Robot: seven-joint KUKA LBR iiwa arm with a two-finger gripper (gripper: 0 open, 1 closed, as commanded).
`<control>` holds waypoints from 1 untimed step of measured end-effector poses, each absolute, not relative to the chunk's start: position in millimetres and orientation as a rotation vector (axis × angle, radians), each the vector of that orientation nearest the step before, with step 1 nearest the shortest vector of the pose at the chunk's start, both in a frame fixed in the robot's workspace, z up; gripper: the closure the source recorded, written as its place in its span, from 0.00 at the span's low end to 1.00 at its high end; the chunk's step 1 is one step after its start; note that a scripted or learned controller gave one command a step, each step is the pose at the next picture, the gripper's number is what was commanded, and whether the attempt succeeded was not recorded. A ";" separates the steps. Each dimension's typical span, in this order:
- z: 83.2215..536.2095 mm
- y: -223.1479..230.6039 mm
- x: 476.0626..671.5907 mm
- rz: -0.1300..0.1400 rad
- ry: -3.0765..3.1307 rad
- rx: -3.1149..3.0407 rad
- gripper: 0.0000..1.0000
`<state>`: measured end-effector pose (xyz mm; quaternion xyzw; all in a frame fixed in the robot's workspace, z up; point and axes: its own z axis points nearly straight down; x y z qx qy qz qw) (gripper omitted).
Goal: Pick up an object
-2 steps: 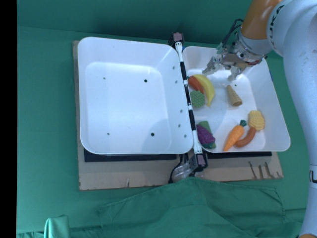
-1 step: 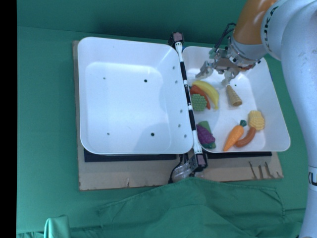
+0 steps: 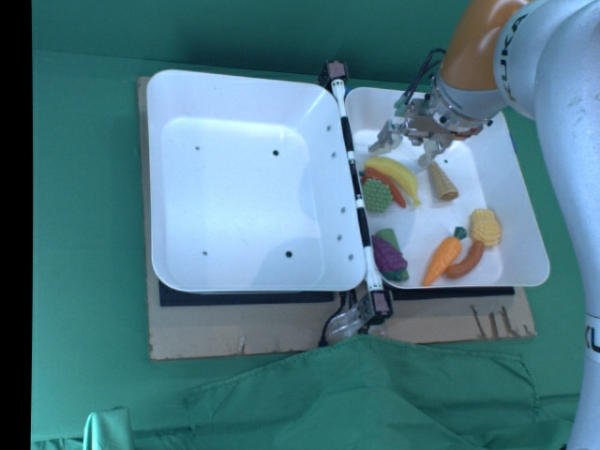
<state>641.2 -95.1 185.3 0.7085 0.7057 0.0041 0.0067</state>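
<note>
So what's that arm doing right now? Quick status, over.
Gripper open, hovering over right bin, nothing between fingers. Banana just below it, not yet gripped. Cone and green round piece crowd close beside. Over.

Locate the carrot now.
The carrot lies near the front of the right bin, between the grapes and the sausage, below the corn.

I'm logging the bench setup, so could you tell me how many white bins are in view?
2. The left bin lies under the picture's left half; the right bin lies beside it, holding the toy food, under the gripper.
</note>
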 end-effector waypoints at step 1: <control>190.2 -94.2 621.5 0.002 2.215 2.224 0.00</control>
